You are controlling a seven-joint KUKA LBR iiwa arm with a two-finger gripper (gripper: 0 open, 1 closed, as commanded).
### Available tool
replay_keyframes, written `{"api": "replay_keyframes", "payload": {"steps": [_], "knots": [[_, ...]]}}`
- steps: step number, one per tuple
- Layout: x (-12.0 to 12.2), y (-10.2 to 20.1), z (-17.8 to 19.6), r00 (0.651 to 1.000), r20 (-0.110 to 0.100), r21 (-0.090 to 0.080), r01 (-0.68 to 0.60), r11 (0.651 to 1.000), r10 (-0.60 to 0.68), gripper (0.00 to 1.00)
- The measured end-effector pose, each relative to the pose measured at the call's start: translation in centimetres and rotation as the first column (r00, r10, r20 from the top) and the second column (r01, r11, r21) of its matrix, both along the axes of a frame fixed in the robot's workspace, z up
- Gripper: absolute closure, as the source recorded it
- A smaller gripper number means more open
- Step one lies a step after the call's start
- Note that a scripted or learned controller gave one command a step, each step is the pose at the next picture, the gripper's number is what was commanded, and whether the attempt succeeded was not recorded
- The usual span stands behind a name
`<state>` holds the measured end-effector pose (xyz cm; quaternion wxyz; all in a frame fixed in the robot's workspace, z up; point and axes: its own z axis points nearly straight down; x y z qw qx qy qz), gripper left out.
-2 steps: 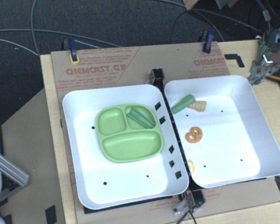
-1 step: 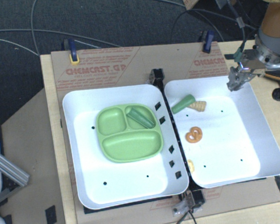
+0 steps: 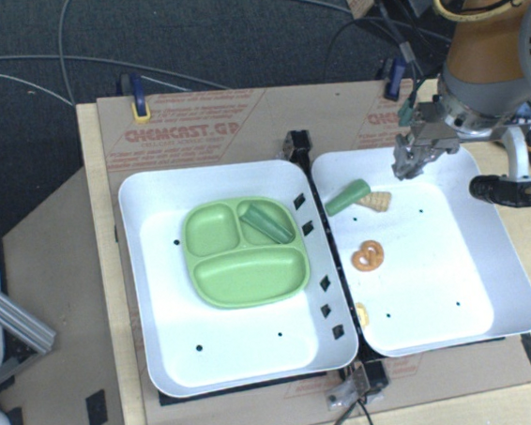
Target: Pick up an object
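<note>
Dark carpet with loose cables surrounds a tabletop (image 3: 236, 115) faced in brown cardboard, on which two shallow white bins sit side by side. In the left bin (image 3: 166, 340) lies a green divided plate (image 3: 246, 253) with a green pickle-shaped piece (image 3: 268, 222) in its upper right compartment. The right bin (image 3: 463, 299) carries the loose things: a green cylinder (image 3: 347, 195) near the upper left corner, a tan cracker-like piece (image 3: 376, 203) touching or just beside its right end, an orange pretzel (image 3: 367, 256) below them, and a small yellow bit (image 3: 362, 315) close to the divider. The hand (image 3: 412, 161) hangs over the upper part of the right bin (the arm reaches in from the right), and nothing is visible between its fingers; whether they are spread or pressed together I cannot tell, since the wrist body and shadow blur them. The nearest candidates, the cylinder and the cracker, lie to the left of the hand and slightly toward the camera, so the coming move likely needs a short shift left before descending. The cylinder's long axis runs slantwise, its right end higher in the view. How high the hand stands above the bin floor is hard to judge.
</note>
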<state>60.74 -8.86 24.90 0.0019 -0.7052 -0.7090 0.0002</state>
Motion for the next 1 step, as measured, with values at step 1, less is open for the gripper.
{"api": "replay_keyframes", "payload": {"steps": [1], "knots": [[-0.02, 6.3, -0.78, 1.0, 0.0, 0.001, -0.002, 1.0, 0.002, 1.0]]}}
